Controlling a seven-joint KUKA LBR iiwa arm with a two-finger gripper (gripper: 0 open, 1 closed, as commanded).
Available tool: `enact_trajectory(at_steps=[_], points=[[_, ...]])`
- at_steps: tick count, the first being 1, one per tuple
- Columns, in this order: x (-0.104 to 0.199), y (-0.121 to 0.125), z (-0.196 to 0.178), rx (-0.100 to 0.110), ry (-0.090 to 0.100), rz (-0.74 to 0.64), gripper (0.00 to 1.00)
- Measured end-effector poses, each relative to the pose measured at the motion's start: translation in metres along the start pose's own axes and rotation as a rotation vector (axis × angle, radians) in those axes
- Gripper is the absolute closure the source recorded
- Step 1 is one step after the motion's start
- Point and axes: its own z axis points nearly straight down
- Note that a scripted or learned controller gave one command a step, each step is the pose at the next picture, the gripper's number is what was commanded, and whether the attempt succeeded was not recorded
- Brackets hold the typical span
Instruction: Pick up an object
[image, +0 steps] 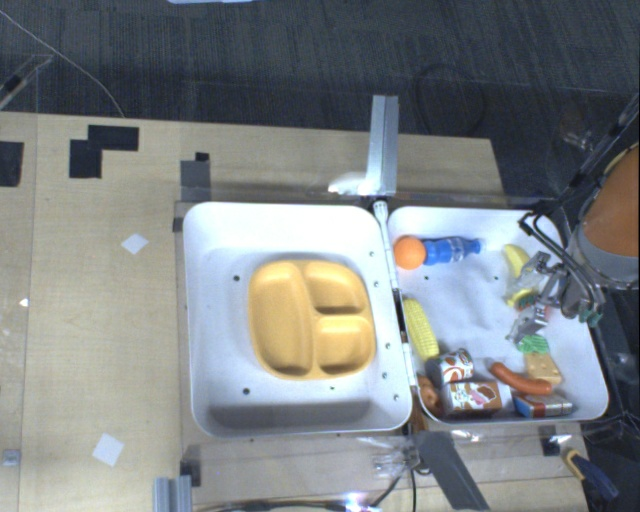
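While over right bin (470, 225), end effector (540, 300) hovers nr banana (514, 262).

Light wooden bench top (90, 330) fills left and centre, black square markings (100, 148) near its far-left corner. Dark grey carpet floor (300, 50) beyond bench. Thin cable (85, 70) trails across carpet. Even overhead light.

I see my gripper (528, 312) low in the right bin (470, 222), beside a yellow banana (514, 260).
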Motion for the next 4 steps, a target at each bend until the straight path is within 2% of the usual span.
enact_trajectory(at_steps=[1,2,3,4], points=[[-0.024,0.038,0.013,-0.001,0.0,0.104,0.0],[0.025,-0.011,0.029,0.002,0.002,0.161,0.0],[0.063,-0.022,-0.028,0.002,0.0,-0.336,0.0],[0.001,0.0,0.012,0.001,0.002,0.222,0.0]])
